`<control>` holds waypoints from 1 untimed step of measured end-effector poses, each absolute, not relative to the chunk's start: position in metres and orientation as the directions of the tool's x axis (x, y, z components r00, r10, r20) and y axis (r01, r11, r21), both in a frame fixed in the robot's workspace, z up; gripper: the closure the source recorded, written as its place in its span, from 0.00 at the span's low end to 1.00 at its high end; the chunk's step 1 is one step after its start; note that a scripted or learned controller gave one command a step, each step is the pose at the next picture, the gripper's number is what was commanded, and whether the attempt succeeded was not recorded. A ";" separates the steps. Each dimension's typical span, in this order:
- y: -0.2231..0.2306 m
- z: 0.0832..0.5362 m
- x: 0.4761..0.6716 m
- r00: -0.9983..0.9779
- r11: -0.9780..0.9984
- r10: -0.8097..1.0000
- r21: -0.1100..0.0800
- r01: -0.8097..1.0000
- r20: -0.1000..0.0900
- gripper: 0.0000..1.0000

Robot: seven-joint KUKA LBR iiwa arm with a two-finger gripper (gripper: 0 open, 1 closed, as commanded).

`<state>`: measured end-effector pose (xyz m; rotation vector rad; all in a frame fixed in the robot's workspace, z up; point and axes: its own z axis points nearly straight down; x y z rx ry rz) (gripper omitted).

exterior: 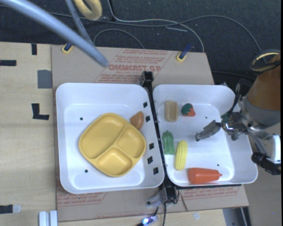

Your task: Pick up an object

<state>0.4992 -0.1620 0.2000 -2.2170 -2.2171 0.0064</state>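
I take the yellow corn (180,155) as the likeliest target, lying mid right bin (226,95) beside the green vegetable (168,142), above the carrot (203,175). My gripper (205,131) hovers right of it, holding nothing; jaw spread I cannot tell. We're mid-approach; next it needs centring and descent.

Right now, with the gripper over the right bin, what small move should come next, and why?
Probably ease the gripper left and down toward the corn cob. It is the nearest toy, and the gripper holds nothing between its fingers.
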 end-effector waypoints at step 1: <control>-0.152 0.150 0.495 -0.001 0.001 1.000 -0.007 1.000 0.002 0.00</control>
